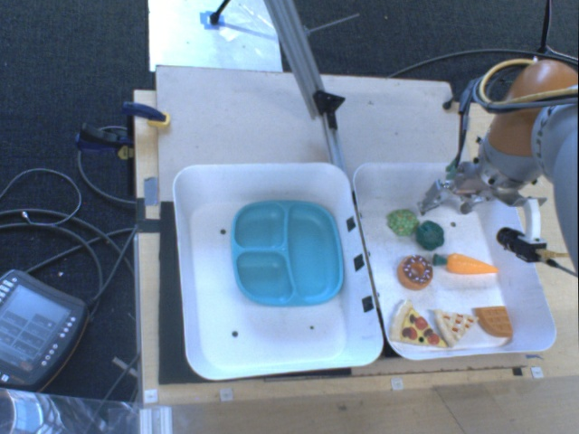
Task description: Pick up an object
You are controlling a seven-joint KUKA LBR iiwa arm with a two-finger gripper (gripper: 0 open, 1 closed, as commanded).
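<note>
Bright, even overhead light, soft shadows, glare on the white bins (271, 355), slight softness throughout.

The right bin (543, 328) is offering open floor along its upper left, near the gripper (432, 199). Lower down, toys are crowding it: a light green ball (403, 221) touching a dark green one (430, 235), a carrot (470, 264) beside a donut (415, 271), then two pizza slices (434, 325) and a waffle (494, 321) lining the front wall. In the left bin (194, 242), a blue tray (288, 251) is taking the middle, leaving a bare border around it
</note>
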